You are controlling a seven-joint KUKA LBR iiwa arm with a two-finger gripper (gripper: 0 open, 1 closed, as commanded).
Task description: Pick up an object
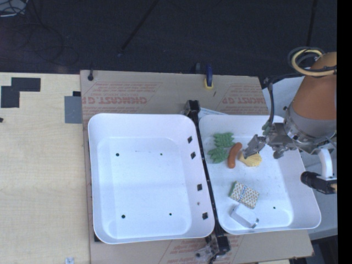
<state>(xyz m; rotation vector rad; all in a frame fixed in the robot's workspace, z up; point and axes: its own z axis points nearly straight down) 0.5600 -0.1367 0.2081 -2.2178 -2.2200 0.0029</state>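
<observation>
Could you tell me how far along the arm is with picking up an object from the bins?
Done: the two-finger gripper has reached the right white bin, just above the yellow chunk beside the orange sausage-shaped piece. In hand: nothing visibly between its fingers. Left: grasp and lift.

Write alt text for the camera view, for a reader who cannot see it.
A grey and orange robot arm reaches from the right, its gripper low over a yellow object in the right bin. That bin also holds a green leafy toy, an orange sausage-shaped piece, a patterned packet and a small grey block.
</observation>
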